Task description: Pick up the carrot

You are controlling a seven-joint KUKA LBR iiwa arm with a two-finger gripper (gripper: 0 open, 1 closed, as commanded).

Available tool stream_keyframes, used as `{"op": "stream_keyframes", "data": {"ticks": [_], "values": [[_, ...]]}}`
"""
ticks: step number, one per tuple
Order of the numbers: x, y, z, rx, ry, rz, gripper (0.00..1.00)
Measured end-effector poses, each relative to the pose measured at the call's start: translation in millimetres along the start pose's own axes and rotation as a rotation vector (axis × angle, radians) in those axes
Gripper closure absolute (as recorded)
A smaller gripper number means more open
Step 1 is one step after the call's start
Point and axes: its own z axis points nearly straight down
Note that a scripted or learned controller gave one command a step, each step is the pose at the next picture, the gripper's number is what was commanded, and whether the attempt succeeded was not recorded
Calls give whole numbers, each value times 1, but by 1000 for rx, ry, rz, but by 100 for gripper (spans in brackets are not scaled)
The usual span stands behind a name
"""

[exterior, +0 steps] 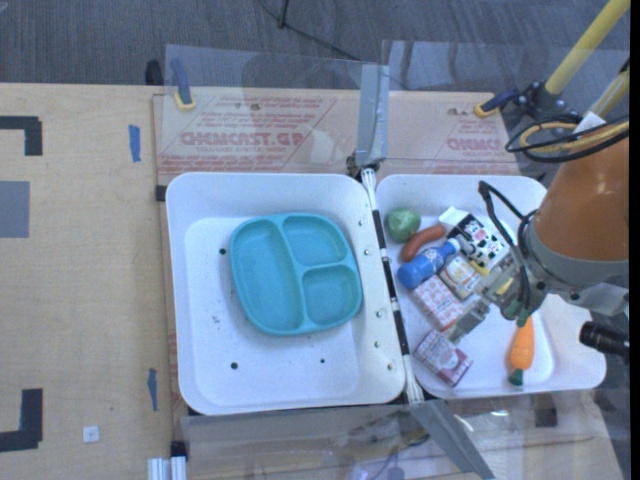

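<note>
Bench bears two white bins; the carrot [521, 346] lies in the right bin [585, 370], near its front edge. Gripper [497, 290] hangs just left of it over packets [438, 303]; jaw state cannot be determined. Risk: descent here would likely seize packaging instead.

I see two shallow white bins side by side on the bench. In the left bin [200, 268] lies a teal divided plate [295, 273], flat, with three compartments. The right bin [575, 363] is crowded: a green round fruit [403, 223] near its top left corner, a reddish sausage-shaped piece [424, 241] just beside it, and a blue bottle [424, 266] lying on its side below that. I make out a pink patterned packet [438, 302] and another small packet [442, 356] near the front wall. A black-and-white box [476, 238] sits toward the middle. Blue tape strips [134, 143] mark the wooden bench.
</note>
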Motion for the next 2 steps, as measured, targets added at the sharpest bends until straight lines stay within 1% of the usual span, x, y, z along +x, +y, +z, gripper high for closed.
{"op": "stream_keyframes", "data": {"ticks": [1,2], "values": [[-37,-39,89,-7,-11,-46,0],[-90,-64,97,-5,-9,107,0]]}}
